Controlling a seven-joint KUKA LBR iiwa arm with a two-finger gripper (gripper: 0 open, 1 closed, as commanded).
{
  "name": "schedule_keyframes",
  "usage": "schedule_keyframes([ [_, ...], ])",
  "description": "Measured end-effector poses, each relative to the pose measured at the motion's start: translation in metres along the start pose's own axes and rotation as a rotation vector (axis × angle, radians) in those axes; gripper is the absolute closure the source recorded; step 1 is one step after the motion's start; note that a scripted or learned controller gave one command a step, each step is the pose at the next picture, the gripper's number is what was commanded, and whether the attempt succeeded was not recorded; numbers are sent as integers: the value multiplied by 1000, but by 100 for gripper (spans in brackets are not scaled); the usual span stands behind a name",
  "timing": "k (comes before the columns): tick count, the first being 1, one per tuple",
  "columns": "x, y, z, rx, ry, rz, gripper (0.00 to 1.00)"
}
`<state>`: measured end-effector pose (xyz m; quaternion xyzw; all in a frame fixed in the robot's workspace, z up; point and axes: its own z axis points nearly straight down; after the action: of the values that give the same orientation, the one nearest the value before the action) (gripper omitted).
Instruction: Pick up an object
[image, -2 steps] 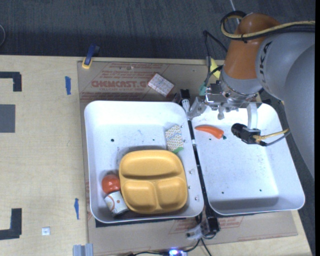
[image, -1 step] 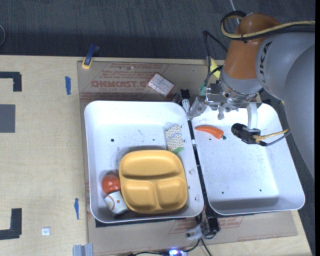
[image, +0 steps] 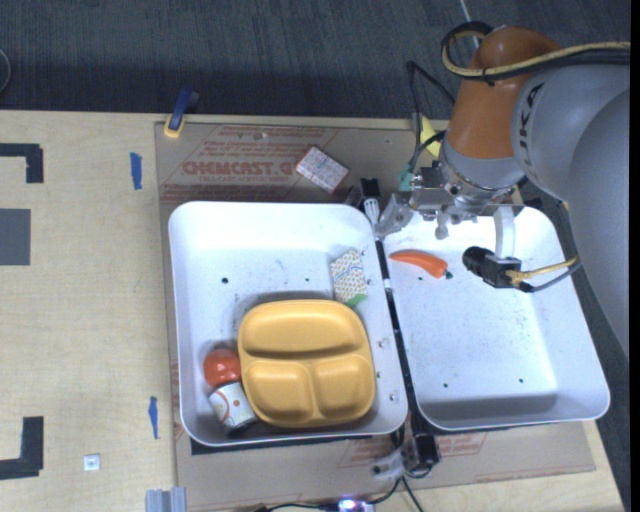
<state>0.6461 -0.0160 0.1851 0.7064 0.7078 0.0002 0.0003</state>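
My gripper (image: 440, 215) hangs over the right bin's (image: 500, 380) far edge; can't tell its grip state. Orange carrot (image: 420, 262) lies just beside it, in that bin w/ nothing else. Left bin (image: 195, 300) holds a yellow divided tray (image: 305, 360).

Robotics lab: taped plywood bench (image: 80, 300), two white bins (image: 190, 300), cabling.

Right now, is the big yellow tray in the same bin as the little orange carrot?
No, the yellow tray lies in the left bin, while the orange carrot lies in the right bin.
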Motion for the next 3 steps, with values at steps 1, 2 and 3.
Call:
schedule_keyframes([
  [1,0,0,0,0,0,0,0],
  [2,0,0,0,0,0,0,0],
  [3,-81,-5,42,4,0,3,0],
])
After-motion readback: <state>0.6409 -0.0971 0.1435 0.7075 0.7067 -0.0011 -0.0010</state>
